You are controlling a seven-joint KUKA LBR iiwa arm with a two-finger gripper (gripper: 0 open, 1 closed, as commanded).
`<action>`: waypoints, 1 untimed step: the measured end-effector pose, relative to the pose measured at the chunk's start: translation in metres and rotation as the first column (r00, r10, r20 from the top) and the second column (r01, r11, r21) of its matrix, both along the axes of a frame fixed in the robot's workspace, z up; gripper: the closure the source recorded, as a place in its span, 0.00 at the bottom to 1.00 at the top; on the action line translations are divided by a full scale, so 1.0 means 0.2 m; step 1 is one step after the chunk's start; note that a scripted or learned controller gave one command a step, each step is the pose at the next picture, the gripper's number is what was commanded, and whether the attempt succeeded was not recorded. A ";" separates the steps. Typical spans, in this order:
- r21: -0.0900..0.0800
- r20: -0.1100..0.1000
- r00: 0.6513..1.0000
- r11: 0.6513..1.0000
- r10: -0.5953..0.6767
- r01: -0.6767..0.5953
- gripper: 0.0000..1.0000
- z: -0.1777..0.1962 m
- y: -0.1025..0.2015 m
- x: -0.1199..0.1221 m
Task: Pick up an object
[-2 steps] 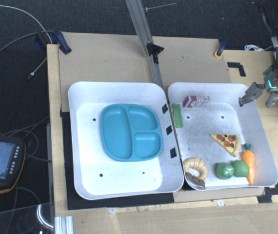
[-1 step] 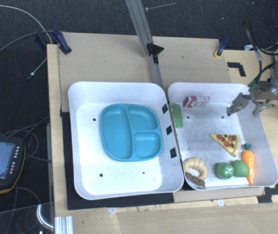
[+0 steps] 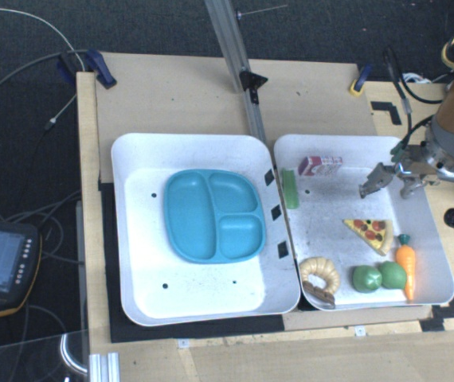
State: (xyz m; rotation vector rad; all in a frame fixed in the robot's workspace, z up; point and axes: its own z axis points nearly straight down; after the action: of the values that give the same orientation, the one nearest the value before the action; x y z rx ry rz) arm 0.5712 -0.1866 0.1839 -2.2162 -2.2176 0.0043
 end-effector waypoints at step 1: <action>0.000 0.001 1.000 1.000 0.000 0.000 0.00 -0.21 0.00 -0.02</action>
State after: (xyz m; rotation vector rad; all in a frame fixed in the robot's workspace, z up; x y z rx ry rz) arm 0.5668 -0.1866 0.1415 -2.2173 -2.2176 0.0033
